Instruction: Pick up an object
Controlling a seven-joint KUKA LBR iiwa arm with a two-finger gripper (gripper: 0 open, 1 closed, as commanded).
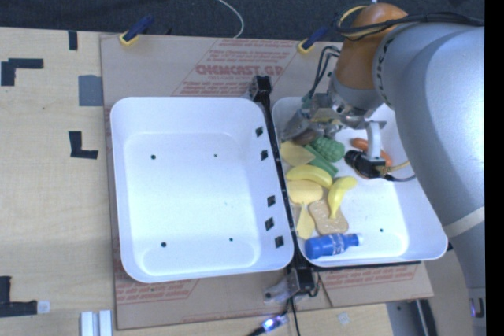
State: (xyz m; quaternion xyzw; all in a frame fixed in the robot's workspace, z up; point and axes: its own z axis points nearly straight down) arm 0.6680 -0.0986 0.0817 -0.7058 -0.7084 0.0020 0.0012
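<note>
Gripper (pixel 315 118) down in the right white bin (pixel 409 236), fingers' state I cannot tell, just above one green ridged toy (pixel 324 149); one blue plastic bottle (pixel 331 245) near, one yellow banana (pixel 340 193) between.

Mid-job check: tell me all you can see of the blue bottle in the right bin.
The blue bottle looks like small glossy plastic, deep blue with a paler band near its right end. It lies on its side, running left to right, on the floor of the right bin near the front rim. A tan flat piece meets its upper edge. The gripper is farther back in the bin, well apart from it.
</note>
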